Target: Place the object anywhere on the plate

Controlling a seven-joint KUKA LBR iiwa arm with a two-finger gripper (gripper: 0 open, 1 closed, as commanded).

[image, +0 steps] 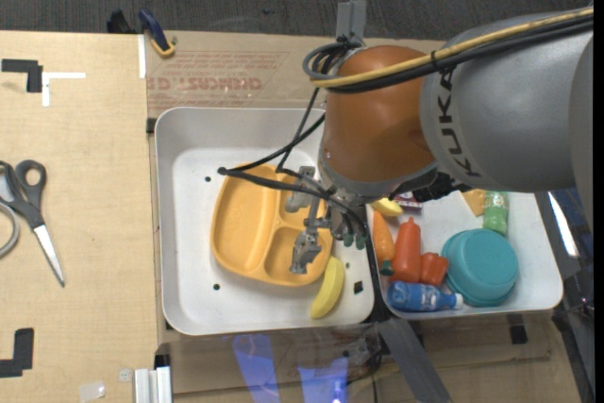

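Much of the right bin (543,293) is hidden by the arm's orange band and grey link. End effector (306,252) is seen above the plate (247,226); fingers are too dark and cluttered to resolve, so apart or together cannot be told. Nothing is seen clamped between them.

The plate, yellow-orange and divided into compartments, is seated in the left bin (184,222). Both white bins are carried on a counter of light wood; dark carpet is seen beyond its far edge. Scissors (33,208) are laid well left of the plate, on the wood.

The banana (328,288) is found just off the plate's lower-right rim, touching or nearly so, on the bin floor. Its long axis runs near-vertical in the view, upper end tipped slightly right.

Right of the plate, a teal bowl (483,266), a blue bottle (420,297) and red-orange items are partly visible.
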